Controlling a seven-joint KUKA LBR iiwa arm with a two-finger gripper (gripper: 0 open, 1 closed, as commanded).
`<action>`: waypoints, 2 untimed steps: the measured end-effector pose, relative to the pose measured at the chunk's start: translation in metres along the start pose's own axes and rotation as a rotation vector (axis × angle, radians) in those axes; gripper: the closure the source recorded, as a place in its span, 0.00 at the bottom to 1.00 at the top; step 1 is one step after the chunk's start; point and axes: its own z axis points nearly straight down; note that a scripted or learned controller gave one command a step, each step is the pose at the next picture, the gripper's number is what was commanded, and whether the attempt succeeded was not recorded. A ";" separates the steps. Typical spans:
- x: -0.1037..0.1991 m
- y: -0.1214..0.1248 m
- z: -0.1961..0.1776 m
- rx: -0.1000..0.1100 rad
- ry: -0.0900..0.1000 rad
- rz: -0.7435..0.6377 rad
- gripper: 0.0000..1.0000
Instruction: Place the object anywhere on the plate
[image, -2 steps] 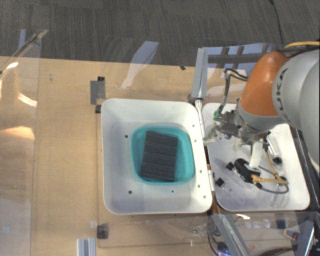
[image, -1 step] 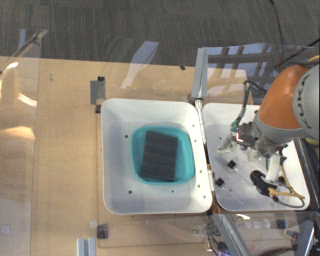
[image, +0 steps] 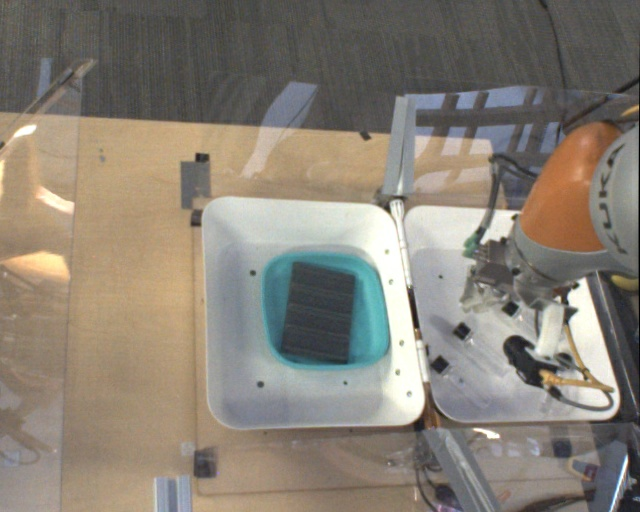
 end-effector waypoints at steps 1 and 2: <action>0.076 -0.054 -0.064 0.002 0.001 -0.179 1.00; 0.076 -0.055 -0.064 0.002 0.001 -0.179 0.00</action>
